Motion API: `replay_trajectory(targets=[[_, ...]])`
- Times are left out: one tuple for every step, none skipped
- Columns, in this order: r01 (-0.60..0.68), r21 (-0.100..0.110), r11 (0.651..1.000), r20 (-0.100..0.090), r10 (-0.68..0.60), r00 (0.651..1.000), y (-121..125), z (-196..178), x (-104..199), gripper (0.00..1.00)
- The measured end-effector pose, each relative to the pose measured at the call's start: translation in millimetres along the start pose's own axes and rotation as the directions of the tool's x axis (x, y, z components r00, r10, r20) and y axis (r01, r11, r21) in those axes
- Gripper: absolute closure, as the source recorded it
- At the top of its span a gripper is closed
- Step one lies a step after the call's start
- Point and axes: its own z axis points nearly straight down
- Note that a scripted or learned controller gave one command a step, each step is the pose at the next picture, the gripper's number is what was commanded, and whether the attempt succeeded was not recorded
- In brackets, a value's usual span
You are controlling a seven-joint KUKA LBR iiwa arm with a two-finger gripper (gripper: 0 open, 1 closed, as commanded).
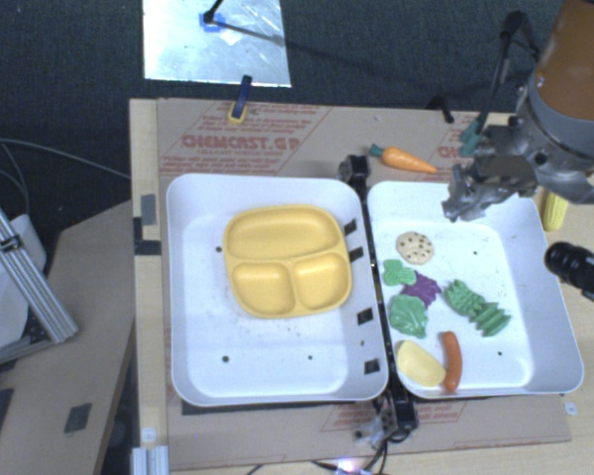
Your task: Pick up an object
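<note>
Across the bench sit two shallow white bins side by side. At nine o'clock, the left bin [193, 364] holds a yellow divided plate [286, 260] with three compartments. At three o'clock, the right bin [535, 265] holds the toy food: a speckled cookie [414, 247] near its middle, a purple piece [420, 287] and a green leafy piece [408, 316] just below the cookie, a green ridged piece [475, 308] toward four o'clock, and a pale yellow piece [421, 363] beside a red sausage [451, 359] at six o'clock. A carrot [404, 159] lies outside, on the cardboard at twelve o'clock. The gripper [462, 206] hovers over the right bin's top edge; whether its claw is spread or pressed together cannot be told.
</note>
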Motion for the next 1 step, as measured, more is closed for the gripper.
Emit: replay_trajectory(targets=[[0.004,0.012,1.000,0.001,-0.004,1.000,-0.3,49.9,5.9,1.00]])
